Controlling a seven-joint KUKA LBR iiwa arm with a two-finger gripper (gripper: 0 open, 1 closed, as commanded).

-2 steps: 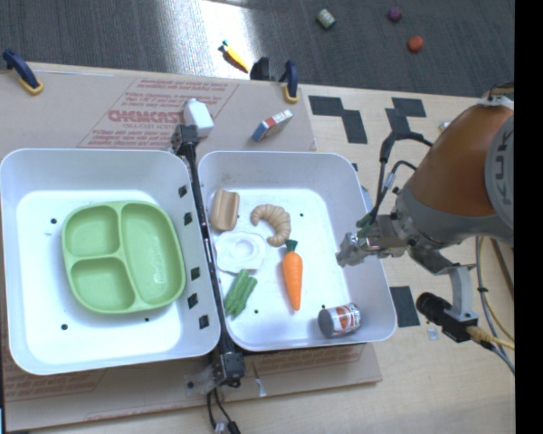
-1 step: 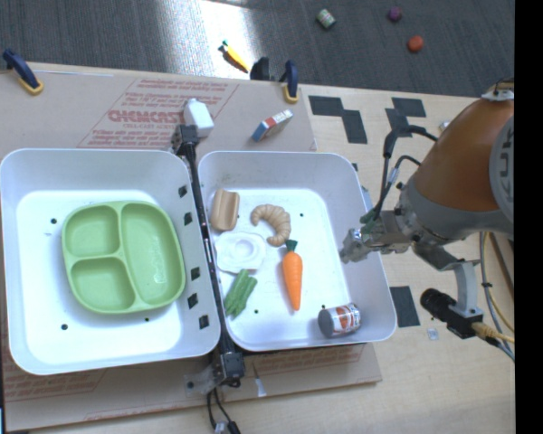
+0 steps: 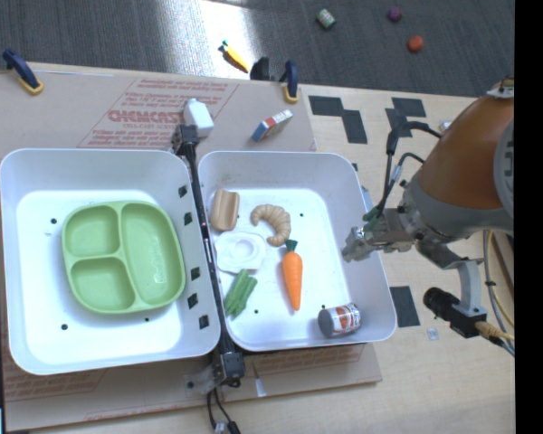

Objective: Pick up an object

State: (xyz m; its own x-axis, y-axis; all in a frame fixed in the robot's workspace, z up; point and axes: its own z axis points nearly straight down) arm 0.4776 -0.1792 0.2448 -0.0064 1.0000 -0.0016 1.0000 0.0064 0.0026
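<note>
— White plastic, both bins, side by side on the bench. What sits in the left bin?

— One pale green plate with three compartments, lying flat near the middle.

— And the right bin?

— Six things. Take the fried egg as the centre of the clock. A bread roll stands at about eleven o'clock, just beside it. A croissant curls at one o'clock. The carrot lies at four o'clock, green top pointing up toward the croissant (almost touching it). Green beans lie at six o'clock, touching the egg's lower edge. A small can, on its side, rests far out at four o'clock in the bin's lower right corner.

— Where is the gripper?

— At three o'clock from the egg, over the right rim of that bin, at the end of the grey arm with its orange band. It is well apart from the carrot and above the can.

— Are its fingers spread or closed?

— I cannot tell; they are too small and dark. Nothing is visible between them.
</note>
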